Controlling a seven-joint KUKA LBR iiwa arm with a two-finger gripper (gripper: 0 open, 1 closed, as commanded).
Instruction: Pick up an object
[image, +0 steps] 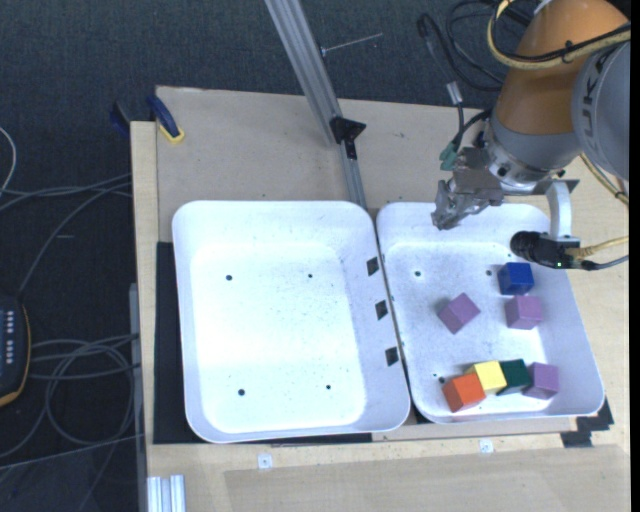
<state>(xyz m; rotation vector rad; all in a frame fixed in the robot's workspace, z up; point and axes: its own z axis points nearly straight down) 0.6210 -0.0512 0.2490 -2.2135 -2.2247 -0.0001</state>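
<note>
Gripper (452, 213) poised over the far rim of the right bin (590, 370); its state cannot be told. Nearest purple cube (458, 312) lies below it, well apart; blue cube (516, 278) beside.

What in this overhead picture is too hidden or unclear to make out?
- Pincer: small and dark in the camera view; nothing tells whether it holds anything.
- Green block: partly covered by the yellow block.
- Arm: cut off by the top and right edges.
</note>
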